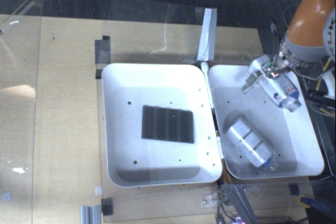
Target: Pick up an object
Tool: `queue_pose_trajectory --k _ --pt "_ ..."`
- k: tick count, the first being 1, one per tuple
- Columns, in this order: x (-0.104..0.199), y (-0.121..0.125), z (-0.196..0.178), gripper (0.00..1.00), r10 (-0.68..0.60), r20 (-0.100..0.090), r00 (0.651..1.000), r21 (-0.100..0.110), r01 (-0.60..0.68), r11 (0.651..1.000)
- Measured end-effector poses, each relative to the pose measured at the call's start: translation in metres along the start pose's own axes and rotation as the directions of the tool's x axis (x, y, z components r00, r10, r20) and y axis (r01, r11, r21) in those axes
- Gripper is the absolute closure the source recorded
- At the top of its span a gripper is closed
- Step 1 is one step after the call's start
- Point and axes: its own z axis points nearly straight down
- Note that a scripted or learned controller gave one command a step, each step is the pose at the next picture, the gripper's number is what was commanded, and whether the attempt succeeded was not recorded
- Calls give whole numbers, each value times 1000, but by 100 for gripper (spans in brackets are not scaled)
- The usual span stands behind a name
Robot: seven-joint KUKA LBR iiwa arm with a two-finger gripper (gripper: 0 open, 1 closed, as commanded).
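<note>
You see a silvery, ribbed cylinder, perhaps a wrapped can [249, 142], lying tilted near the right bin's [304, 128] front edge. A flat dark grooved rectangle [168, 124] lies mid-floor in the smooth white left bin [113, 113]. The gripper [273, 81] hangs over the right bin's back edge; you cannot tell its opening.

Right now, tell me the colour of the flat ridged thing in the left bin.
Black ridged pad, in the camera view.

Bins [157, 73] glossy white plastic; bench [58, 113] pale matt wood.
</note>
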Motion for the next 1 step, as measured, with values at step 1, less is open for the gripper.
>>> queue_pose_trajectory --k 1 --pt "-28 25 -25 100 71 4 997 -4 -71 997"
